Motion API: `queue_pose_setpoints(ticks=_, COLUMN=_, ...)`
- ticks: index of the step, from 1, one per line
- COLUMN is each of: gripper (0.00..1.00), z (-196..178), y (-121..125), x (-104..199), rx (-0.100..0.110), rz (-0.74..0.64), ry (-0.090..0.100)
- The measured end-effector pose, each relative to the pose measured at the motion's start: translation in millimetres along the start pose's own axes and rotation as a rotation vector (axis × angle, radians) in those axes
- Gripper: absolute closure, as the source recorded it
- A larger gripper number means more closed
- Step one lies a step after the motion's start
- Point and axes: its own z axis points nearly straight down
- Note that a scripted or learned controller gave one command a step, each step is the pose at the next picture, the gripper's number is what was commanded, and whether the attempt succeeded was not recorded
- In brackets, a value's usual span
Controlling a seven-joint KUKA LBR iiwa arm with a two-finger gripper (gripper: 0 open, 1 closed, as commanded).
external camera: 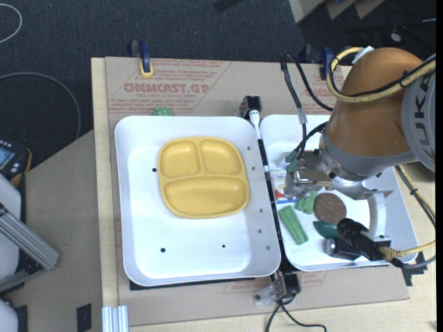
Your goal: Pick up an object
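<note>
In the right bin (401,220), the gripper (302,176) hangs low near the bin's left wall, close to a green block (293,225) and a brown disc (329,207) that lie just beside each other. The wrist hides its opening, so whether it is open, closed or holding anything cannot be told. In the left bin (201,249), a yellow divided plate (203,177) lies flat, well apart from the gripper.
</note>
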Motion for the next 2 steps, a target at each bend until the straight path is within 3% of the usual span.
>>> queue_pose_setpoints(ticks=1, gripper=1.00, z=-43.4, y=1.1, x=56.6, rx=-0.011, rz=-0.004, ry=0.001)
queue_pose_setpoints(ticks=2, gripper=1.00, z=-148.6, y=1.2, x=16.9, rx=-0.020, rz=0.006, ry=-0.001)
